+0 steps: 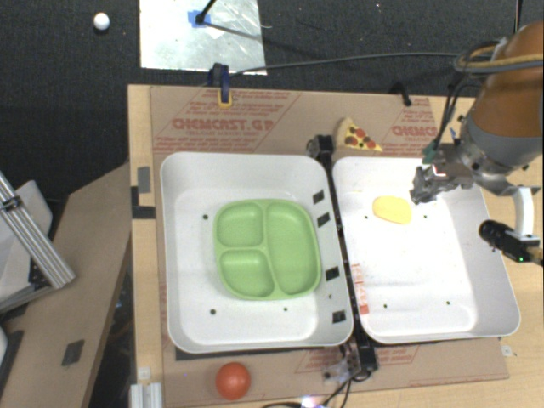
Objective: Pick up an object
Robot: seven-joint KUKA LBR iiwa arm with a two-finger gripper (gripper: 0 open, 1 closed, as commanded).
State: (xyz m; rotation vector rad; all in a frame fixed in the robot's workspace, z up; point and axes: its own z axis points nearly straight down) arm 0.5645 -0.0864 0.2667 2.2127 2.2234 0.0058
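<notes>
Your gripper (422,187) hangs over the right-hand bin (442,313), and you cannot tell from this slanted view how it is set. Just to its left and slightly nearer the camera lies the yellow oval piece (392,210), flat on the bin floor and close beside the tool, though whether they touch is not clear. That piece is the nearest candidate for the pick. To do this step well, you would want to bring the tool squarely over the middle of the piece before descending, since it now sits off to one side; a descent from here would likely catch only the near end or miss. The piece's long axis runs roughly left to right across the view, one end pointing toward the gripper and the other away from it, toward the left-hand bin (246,170), so closing across the short width should give the surer hold. Farther off on that side, the green divided tray (266,249) rests in the other bin, well apart from the tool.
</notes>
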